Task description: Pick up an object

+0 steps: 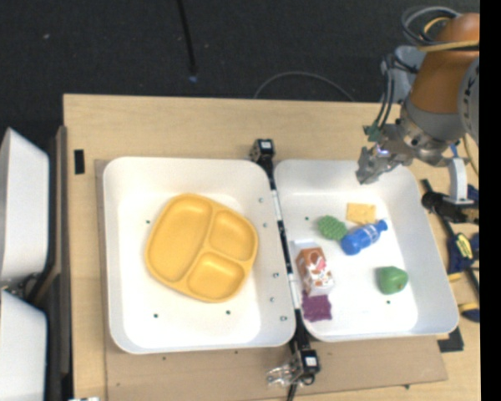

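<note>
A: Camera view first: where do we have room to move?

B: We see the most open floor in the right bin (426, 303) along its far wall and down its right side. The left bin (117, 249) has bare margins all round the yellow divided plate (202, 246) lying in its middle. Both bins sit side by side on the tabletop (192, 119).

A: And the arm?

B: We see the arm (438, 78) reaching in from the right, its end effector (372, 167) hanging over the right bin's far edge, well apart from the objects. We cannot tell how far it is open; nothing shows in its grasp.

A: What lies in the right bin?

B: A yellow cracker (361, 213), a blue bottle (363, 236) just in front of it, a dark green piece (332, 227) beside the bottle, a green pepper (392, 280) nearer us, a red-and-white carton (315, 271) by the left wall, and a purple item (316, 308) touching the carton.
</note>
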`<state>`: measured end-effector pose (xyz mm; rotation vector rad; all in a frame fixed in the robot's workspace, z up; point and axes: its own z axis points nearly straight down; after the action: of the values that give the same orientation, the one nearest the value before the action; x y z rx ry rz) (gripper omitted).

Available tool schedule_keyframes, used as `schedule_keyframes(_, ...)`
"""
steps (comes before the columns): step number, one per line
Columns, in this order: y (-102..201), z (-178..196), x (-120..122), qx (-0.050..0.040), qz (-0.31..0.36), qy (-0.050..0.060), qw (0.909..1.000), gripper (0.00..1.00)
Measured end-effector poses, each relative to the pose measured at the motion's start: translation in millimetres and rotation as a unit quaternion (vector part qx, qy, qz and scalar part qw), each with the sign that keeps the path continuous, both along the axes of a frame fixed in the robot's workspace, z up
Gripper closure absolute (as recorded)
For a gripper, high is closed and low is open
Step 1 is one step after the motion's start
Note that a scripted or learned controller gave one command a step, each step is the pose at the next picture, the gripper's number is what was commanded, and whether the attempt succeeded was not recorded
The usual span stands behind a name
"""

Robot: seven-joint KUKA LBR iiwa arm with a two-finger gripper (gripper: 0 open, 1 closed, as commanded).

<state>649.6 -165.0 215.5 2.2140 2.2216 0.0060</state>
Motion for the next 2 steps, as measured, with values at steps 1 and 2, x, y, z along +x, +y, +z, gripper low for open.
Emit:
schedule_keyframes(1,58.2,3.6,-16.5,0.001,0.002,0.003,1.0,1.0)
schedule_keyframes(2,111.5,-0.5,-24.0,0.0007,0.001,0.003,1.0,1.0)
